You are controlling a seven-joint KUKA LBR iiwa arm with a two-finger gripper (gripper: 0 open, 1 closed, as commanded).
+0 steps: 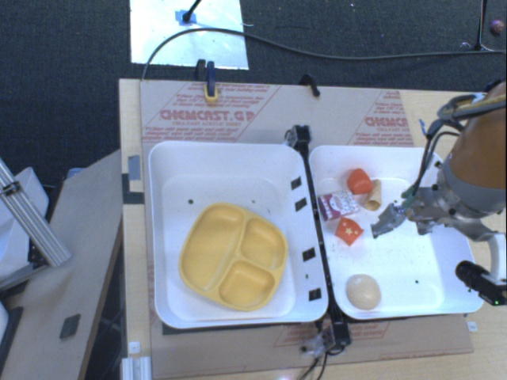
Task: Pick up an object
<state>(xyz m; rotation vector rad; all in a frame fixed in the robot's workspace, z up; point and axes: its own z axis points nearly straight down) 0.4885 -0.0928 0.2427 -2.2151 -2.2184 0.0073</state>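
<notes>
The likeliest target is the red block (348, 230), lying in the right bin (444, 295) just beside the fingers (386, 222), on their far-from-arm side and slightly toward the camera. The fingers hang over the bin floor with nothing between them; whether they are spread or closed cannot be told from this slant.

To do the pick well, the arm should shift the fingers directly over the chosen thing before descending, so that 1 finger lands on each side of it. The block sits close to the carton (338, 205), so a straddle along the free sides would avoid nudging both at once. The closing should wait until the tips are low against the bin floor. The egg (364, 291), nearer the camera from the fingers and well apart from the cluster, would be an easier, uncrowded choice, though its round shape may slip.

Counted: 2 bins, the right one and the left bin (170, 212). Right bin: 1 red block, 1 carton, 1 orange ball (360, 180), 1 cone (372, 196), 1 egg. Left bin: 1 yellow tray (232, 255) with 3 compartments. Both bins rest on 1 desk (356, 109).
</notes>
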